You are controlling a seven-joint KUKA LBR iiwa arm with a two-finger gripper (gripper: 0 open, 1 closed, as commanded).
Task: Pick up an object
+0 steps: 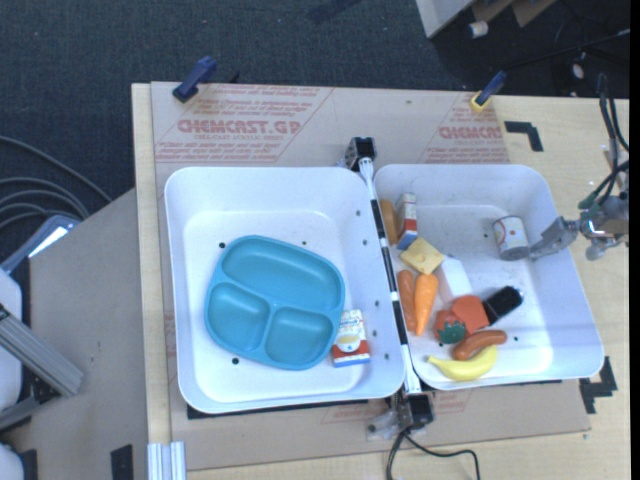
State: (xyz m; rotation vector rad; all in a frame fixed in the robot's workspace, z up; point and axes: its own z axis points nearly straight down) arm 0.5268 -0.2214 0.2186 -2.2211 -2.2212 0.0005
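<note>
White bins sit side by side on the tabletop. The left bin holds a blue tray with a small carton touching its lower right corner. The right bin holds a bottle, cheese, two carrots, a tomato, a black block, a sausage, a banana and a cup. The end effector hangs beside the cup, at the bin's right rim; I cannot tell whether it is open or closed.
</note>
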